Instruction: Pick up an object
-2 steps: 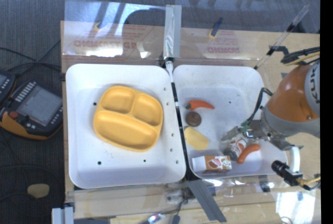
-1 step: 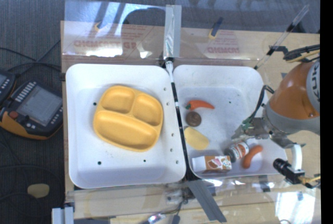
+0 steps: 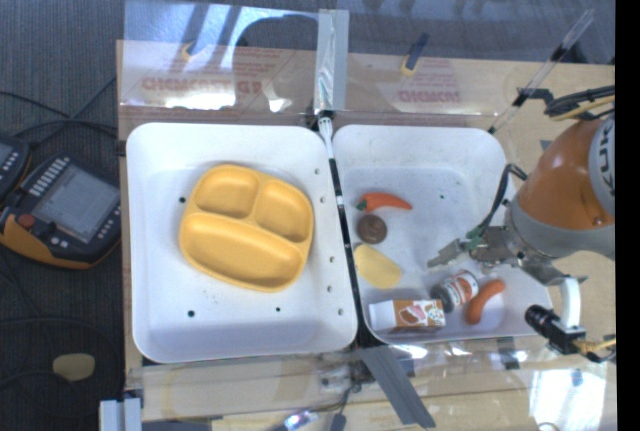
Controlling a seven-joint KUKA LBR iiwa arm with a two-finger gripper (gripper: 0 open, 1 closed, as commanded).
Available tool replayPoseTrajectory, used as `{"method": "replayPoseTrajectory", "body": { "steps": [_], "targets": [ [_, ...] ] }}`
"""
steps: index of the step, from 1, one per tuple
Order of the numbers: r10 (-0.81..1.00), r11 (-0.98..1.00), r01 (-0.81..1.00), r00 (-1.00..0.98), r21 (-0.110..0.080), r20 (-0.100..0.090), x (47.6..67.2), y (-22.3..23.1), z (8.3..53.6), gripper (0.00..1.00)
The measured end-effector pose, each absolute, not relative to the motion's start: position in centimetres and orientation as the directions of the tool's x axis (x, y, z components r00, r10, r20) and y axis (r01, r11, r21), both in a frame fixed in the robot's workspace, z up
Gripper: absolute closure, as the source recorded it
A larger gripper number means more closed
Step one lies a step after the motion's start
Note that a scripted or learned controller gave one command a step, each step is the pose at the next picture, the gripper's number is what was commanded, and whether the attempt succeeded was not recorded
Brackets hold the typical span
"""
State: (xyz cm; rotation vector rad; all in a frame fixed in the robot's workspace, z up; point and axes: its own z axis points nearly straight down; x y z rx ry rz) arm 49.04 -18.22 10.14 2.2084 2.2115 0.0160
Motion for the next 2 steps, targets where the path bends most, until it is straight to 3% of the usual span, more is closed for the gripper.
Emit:
{"method": "replayPoseTrajectory", "body": {
  "steps": [1, 2],
  "targets": [
    [1.0, -0.003, 1.0, 0.003, 0.016, -0.01, 48.78, -15.73, 9.1, 0.0],
    [1.0, -0.002, 1.0, 0.002, 0.017, -0.007, 48.92, -15.55, 10.07, 1.0]
  ]
}}
